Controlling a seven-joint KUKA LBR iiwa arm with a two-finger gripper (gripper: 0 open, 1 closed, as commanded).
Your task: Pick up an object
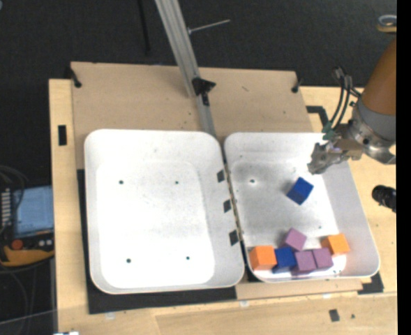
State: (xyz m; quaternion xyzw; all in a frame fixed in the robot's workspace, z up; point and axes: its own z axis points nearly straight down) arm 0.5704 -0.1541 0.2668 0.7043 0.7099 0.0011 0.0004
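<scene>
Looking down, we find the grey two-finger gripper [319, 160] hovering over the right shallow white plastic bin [261, 152], just above a tilted blue cube [300, 190]; we cannot tell how it is set. Orange, purple and blue blocks [297, 254] cluster along that bin's near edge.

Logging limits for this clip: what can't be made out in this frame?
- Gripper: small and blurred in the camera view, so finger state is unreadable.
- Arm: cut off by the right edge.
- Cluster of blocks at the right bin's near wall: they overlap, so the exact count and which touch is unclear.
- Blue block: looks tilted; its resting face is hidden.
</scene>
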